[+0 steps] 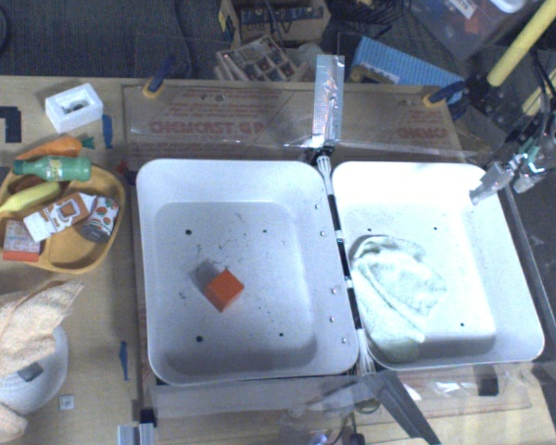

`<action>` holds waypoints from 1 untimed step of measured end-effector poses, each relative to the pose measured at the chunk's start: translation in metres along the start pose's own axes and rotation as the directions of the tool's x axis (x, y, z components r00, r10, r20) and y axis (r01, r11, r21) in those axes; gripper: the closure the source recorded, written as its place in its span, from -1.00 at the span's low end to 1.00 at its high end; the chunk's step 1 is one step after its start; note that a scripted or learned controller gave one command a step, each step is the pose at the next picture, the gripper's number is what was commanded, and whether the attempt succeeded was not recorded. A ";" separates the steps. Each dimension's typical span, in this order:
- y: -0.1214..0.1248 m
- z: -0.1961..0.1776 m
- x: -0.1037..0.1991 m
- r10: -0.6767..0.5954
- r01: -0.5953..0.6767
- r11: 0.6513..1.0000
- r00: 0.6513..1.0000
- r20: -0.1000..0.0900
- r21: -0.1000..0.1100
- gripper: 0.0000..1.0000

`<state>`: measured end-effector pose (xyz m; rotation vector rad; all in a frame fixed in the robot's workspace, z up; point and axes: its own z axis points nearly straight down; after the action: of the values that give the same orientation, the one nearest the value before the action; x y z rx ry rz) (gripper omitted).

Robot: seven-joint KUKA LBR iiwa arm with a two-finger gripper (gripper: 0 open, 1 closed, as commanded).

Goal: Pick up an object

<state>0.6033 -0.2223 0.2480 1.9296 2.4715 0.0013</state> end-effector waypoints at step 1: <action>0.054 0.079 -0.008 -0.032 0.032 0.999 0.999 -0.001 0.000 -1.00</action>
<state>0.6585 -0.2171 0.1695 1.8898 2.5026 0.0015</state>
